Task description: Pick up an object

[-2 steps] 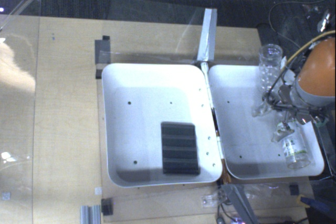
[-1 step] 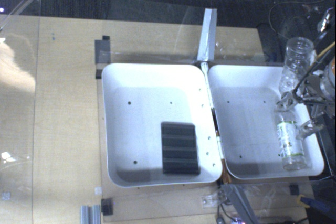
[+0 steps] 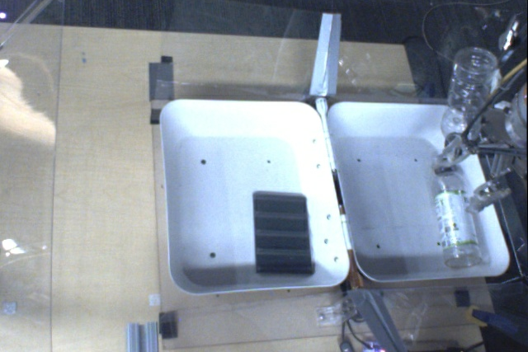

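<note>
1. A clear plastic bottle (image 3: 454,218) with a pale label is seen lying lengthwise in the right bin (image 3: 388,177), close along that bin's right wall, its base toward the near corner.
2. The claw (image 3: 466,169) is placed just above the upper end of that bottle, at the right edge of the bin. Two dark fingers are seen spread apart; nothing is held between them. The bottle rests on the bin floor.
3. Step judged: approach and alignment over the bottle; the grasp is not yet made.
4. Next move, as judged: the claw should be lowered so that the fingers straddle the bottle's body across its narrow width, then closed. Care is called for, since the bin wall lies close on one side and a round, smooth bottle may roll or slip out.
5. A second clear bottle (image 3: 472,82) is seen upright beyond the right bin's far corner, beside the arm.
6. A black ribbed block (image 3: 282,232) lies flat in the left bin (image 3: 206,144), near its front wall, well apart from the claw.
7. Both bins sit side by side on the wooden counter (image 3: 91,202).
</note>
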`<control>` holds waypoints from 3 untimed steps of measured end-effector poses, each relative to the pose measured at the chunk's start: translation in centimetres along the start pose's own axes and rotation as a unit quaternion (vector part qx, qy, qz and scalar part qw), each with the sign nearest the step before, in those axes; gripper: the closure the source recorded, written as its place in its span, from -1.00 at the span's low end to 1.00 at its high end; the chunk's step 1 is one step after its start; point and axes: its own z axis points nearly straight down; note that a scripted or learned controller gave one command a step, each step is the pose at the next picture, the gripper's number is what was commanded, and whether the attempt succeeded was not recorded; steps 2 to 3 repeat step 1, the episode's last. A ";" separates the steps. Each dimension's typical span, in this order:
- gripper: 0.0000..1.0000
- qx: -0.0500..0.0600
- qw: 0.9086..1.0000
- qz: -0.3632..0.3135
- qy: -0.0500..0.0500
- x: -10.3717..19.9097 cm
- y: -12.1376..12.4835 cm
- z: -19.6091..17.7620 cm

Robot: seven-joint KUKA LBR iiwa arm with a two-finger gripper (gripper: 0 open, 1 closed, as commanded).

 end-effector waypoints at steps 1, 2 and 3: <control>1.00 0.001 1.000 0.000 -0.003 -0.2 0.0 -1.1; 1.00 0.001 1.000 0.000 -0.003 -0.2 0.0 -1.1; 1.00 0.001 1.000 0.000 -0.003 -0.2 0.0 -1.1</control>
